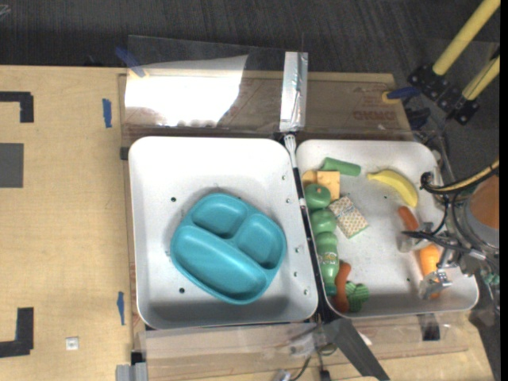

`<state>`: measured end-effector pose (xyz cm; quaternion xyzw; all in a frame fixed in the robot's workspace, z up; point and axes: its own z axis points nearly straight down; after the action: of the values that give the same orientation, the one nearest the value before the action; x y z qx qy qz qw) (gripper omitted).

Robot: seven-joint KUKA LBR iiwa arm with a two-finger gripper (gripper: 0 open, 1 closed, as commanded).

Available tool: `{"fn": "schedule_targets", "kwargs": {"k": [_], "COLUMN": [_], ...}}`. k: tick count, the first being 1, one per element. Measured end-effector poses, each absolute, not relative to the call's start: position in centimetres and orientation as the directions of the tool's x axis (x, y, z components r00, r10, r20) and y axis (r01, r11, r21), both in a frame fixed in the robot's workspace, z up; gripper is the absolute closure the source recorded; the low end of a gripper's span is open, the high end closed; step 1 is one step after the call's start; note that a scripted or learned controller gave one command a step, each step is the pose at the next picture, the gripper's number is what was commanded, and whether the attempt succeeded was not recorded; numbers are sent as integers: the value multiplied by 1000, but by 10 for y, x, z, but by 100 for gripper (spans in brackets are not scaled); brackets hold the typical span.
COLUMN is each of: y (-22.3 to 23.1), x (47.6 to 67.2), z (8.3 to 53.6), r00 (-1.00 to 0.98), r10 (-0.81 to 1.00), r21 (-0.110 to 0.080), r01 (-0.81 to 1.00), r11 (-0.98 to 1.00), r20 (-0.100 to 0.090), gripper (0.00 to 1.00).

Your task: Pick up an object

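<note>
The right bin (pixel 373 248) holds several toy foods. A yellow banana (pixel 394 184) lies at the back, with a green block (pixel 340 166) and an orange cheese cube (pixel 325 182) to its left. A speckled cracker (pixel 349 217) sits by a row of green vegetables (pixel 322 230) along the left wall. A carrot (pixel 343 284) lies at the front left. My gripper (pixel 435 276) is low over the bin's right front corner, right beside a small orange piece (pixel 428 257). A red-orange stick (pixel 407 217) lies just behind it.
The left bin (pixel 159 181) holds a teal divided plate (pixel 228 246). A clear sheet and a taped metal strip (pixel 294 94) stand behind the bins. Cables and the arm's orange band (pixel 486 209) crowd the right bin's right wall. Yellow bars (pixel 468 30) stand at the back right.
</note>
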<state>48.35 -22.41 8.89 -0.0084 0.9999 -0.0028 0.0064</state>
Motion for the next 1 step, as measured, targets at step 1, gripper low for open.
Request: {"fn": "schedule_targets", "kwargs": {"k": [1], "y": [-224], "x": [484], "z": [89], "r00": [-997], "r10": [-76], "r21": [-7], "r01": [-76], "r11": [997], "r20": [-13], "gripper": [0]}}
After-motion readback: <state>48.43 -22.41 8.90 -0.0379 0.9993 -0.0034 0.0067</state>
